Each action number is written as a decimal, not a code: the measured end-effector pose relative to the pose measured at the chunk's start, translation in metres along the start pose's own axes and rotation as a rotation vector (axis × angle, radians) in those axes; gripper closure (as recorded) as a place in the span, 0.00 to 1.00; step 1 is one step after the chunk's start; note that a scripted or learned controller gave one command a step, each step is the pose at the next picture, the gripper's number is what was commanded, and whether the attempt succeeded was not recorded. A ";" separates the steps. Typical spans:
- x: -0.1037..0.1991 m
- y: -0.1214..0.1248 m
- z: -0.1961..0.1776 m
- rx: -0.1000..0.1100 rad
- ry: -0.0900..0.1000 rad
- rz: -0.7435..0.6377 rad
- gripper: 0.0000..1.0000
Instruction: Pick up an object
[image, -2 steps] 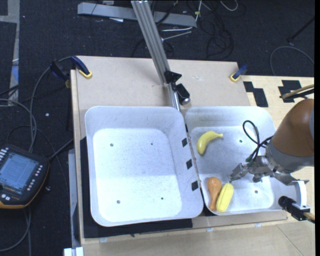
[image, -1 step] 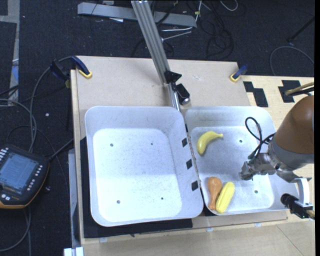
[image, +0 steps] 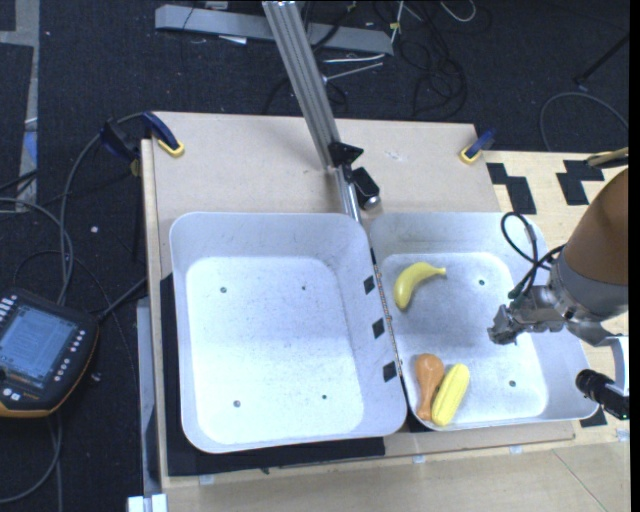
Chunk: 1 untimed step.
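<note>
A yellow banana (image: 414, 281) lies in the right bin (image: 470, 240), towards its back left. At the front left of that bin an orange carrot-like piece (image: 428, 382) rests against a yellow corn cob (image: 450, 393). My gripper (image: 503, 331) hangs over the right side of the same bin, to the right of the banana and up-right of the corn. Nothing shows between its tips, and it is too small and dark to read its state.
The left bin (image: 200, 240) stands beside the right one, their rims meeting at the middle. A slanted metal pole (image: 315, 100) rises from behind the bins. A teach pendant (image: 35, 350) lies off the bench at the left.
</note>
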<state>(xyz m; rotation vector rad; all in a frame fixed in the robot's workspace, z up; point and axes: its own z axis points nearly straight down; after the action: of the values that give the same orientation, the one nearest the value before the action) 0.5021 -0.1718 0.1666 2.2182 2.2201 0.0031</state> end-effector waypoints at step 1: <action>-0.011 0.001 -0.052 -0.001 -0.001 0.001 1.00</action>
<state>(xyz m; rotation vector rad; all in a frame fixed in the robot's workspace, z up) 0.5030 -0.1823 0.2187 2.2186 2.2180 0.0034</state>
